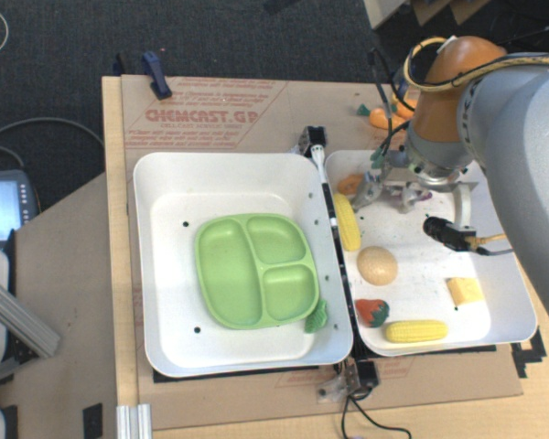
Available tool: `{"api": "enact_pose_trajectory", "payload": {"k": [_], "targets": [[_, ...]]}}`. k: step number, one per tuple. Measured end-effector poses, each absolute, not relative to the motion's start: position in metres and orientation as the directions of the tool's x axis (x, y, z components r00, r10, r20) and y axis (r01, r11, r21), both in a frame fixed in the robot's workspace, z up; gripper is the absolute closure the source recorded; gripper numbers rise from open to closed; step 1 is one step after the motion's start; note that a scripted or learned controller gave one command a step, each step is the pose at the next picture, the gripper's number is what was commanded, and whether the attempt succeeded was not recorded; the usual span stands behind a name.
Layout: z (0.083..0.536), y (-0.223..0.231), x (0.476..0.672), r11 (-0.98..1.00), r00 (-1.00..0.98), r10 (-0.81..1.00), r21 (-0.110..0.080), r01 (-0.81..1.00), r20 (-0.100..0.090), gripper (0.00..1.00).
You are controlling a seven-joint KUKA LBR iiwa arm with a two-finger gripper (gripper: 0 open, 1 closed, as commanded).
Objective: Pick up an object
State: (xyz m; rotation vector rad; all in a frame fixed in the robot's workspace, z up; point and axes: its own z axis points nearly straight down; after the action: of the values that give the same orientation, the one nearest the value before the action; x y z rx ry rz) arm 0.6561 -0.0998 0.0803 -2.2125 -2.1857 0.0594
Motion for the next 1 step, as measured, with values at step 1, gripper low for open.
{"api": "enact_pose_trajectory", "payload": {"k": [1], "targets": [[0.0925,-0.0968,0.6626,-0.007,0.007,1.000,-0.013,1.000,-0.005,1.00]]}}
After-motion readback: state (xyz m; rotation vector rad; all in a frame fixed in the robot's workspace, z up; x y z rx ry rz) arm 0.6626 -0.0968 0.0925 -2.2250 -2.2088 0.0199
